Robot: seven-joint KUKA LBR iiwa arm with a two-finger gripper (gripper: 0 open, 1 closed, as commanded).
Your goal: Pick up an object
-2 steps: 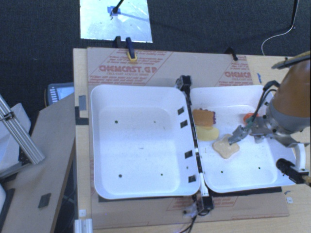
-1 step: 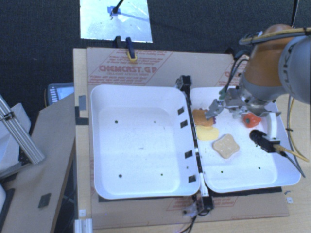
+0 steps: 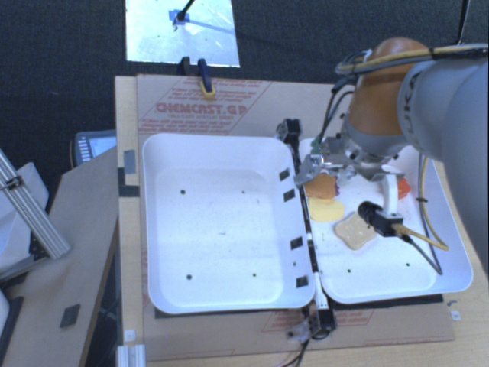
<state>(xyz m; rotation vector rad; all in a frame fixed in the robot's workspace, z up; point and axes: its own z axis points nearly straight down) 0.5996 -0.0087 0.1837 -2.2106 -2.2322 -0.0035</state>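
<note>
Bench seen from above, with the arm entering from the right. A cardboard sheet, printed in red, lies under 2 shallow white bins set side by side. The arm, grey with an orange band above the wrist, crosses the right bin and bends down toward that bin's far left corner. The left bin has a white floor marked by several small dark dots. A shiny square plate lies on the dark surface beyond the bench. 4 black clips sit along the seam where the 2 bins meet, and a yellow-and-dark clamp grips the sheet's far edge.

The gripper hangs low inside the right bin, close to the seam. From where I stand, the wrist hardware covers it, so I cannot tell whether it is apart, together or clamped on anything.

The things to be picked all lie in the right bin:
- **Tan slice:** The tan slice, shaped like toast, lies flat nearest the viewer.
- **Yellow disc:** The yellow disc lies just beside the slice, toward the seam.
- **Orange-brown piece:** The orange-brown piece, possibly a bread roll, touches the disc's far edge and sits directly under the gripper.
- **Red piece:** The red piece lies well apart from these 3, toward the bin's right side, partly hidden by the arm.
</note>
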